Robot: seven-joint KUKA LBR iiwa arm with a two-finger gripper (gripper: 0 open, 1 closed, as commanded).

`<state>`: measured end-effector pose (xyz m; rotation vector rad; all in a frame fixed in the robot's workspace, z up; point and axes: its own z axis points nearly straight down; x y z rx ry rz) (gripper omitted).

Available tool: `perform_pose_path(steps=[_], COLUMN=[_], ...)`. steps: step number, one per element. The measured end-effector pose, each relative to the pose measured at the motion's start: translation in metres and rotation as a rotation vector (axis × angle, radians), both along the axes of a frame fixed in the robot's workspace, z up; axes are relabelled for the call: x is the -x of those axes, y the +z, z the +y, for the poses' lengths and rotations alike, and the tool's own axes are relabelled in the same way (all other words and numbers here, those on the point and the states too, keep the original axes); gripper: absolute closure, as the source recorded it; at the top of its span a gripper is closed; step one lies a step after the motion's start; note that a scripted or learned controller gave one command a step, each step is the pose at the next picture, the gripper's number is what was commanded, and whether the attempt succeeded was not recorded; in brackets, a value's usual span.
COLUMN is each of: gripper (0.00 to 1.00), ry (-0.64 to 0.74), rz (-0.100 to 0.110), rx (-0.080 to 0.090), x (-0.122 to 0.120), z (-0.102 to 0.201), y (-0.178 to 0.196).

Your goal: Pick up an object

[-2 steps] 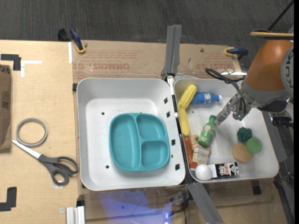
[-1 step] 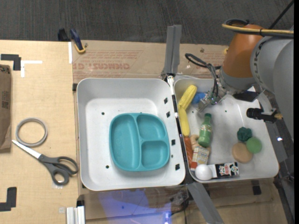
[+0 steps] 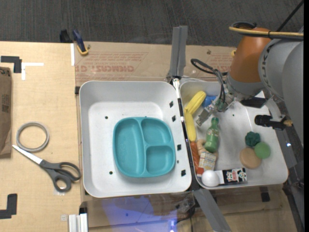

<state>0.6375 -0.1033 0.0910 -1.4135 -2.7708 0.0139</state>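
A divided tray [image 3: 144, 146] lies in the left bin [image 3: 89, 129]; scissors [image 3: 50, 166] and a tape roll [image 3: 32, 136] lie left of it

- Two shallow white bins sit side by side: left bin [image 3: 91, 129], right bin [image 3: 270, 175].
- One teal divided plate [image 3: 144, 146].
- One green bottle [image 3: 212, 137].
- Two yellow bananas [image 3: 195, 102] [image 3: 190, 127].
- One white egg [image 3: 210, 178].
- One pair of scissors [image 3: 50, 167].
- One tape roll [image 3: 32, 136].
- One robot arm [image 3: 270, 62].
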Motion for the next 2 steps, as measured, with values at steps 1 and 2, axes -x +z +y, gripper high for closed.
perform_pose_path(steps=[1, 2], gripper=[0.00, 0.00], ry=[-0.096, -0.196], rz=[-0.032, -0.031], rx=[0.009, 0.011], x=[0.034, 0.078], z=[0.002, 0.002], y=[0.001, 0.001])
